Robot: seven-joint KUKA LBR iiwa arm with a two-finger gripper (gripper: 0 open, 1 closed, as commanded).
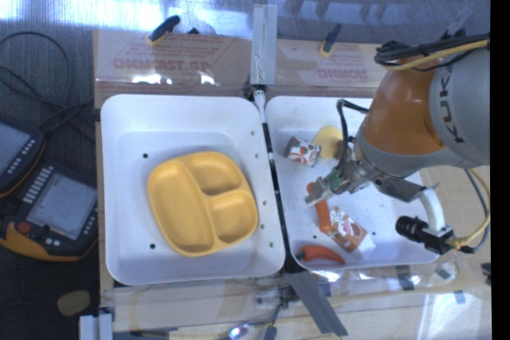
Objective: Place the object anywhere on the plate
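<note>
A yellow plate [202, 201] with three compartments lies in the left bin [119, 171], with nothing on it. My gripper [328, 185] is low over the middle of the right bin [414, 251], among the loose food items. Just below it lie a small orange carrot-like piece [322, 215] and a red-and-white packet [348, 229]. A small printed carton [303, 151] and a pale yellow item [327, 138] sit up and left of the gripper. I see no object lifted clear of the bin floor.
A red-orange pepper-like piece [322, 254] rests at the right bin's front edge. The raised divider [271, 171] between the two bins stands between the gripper and the plate. The arm's orange band [402, 119] covers the right bin's far right part.
</note>
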